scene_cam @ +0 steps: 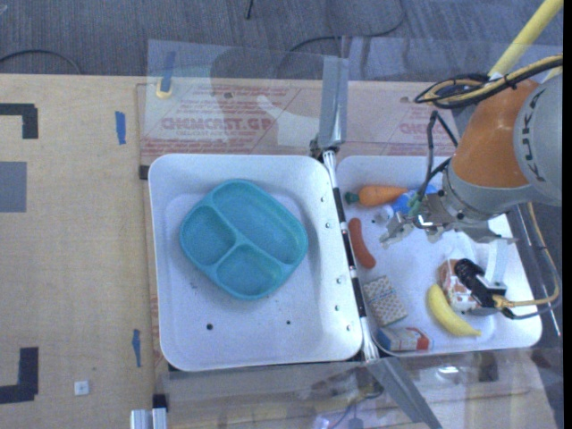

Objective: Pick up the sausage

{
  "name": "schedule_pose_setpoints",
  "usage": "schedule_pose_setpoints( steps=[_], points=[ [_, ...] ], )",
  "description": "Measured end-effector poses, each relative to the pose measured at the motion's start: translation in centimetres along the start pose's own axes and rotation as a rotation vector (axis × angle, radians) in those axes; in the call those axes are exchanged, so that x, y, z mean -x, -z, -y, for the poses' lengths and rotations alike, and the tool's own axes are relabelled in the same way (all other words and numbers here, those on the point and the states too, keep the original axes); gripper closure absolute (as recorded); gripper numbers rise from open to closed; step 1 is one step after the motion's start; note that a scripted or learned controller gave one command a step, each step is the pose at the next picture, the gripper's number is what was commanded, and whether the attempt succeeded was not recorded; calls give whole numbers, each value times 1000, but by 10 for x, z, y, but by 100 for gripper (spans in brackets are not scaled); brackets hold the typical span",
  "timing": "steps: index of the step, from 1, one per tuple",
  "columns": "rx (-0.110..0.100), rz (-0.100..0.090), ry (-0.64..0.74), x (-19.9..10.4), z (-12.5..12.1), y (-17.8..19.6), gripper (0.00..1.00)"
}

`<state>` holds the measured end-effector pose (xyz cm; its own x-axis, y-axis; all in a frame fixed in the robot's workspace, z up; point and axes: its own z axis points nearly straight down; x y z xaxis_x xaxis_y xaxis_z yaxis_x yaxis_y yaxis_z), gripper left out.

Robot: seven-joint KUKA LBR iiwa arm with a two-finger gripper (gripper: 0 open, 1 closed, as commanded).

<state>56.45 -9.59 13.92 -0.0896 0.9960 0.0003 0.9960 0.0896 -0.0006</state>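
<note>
Hovering over right bin [523, 329], jaws [399, 229] apart, unladen; sausage [361, 243] lying just left, untouched.

The arm [500, 141] is cut off by the right edge of the frame, and its wrist covers the upper right part of the right bin [523, 324]. The gripper [404, 224] is small and blurred at centre right. A blue item [399, 202] beside the carrot [382, 194] is partly covered by it and cannot be identified. The packet [462, 286] above the banana [450, 312] is partly hidden behind a black part.
</note>
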Motion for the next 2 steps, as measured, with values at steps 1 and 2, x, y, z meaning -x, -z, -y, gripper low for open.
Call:
schedule_pose_setpoints(
  steps=[1,2],
  points=[
    [7,2,174,-1,-4,-51,0],
    [7,4,583,5,1,-50,0]
  ],
)
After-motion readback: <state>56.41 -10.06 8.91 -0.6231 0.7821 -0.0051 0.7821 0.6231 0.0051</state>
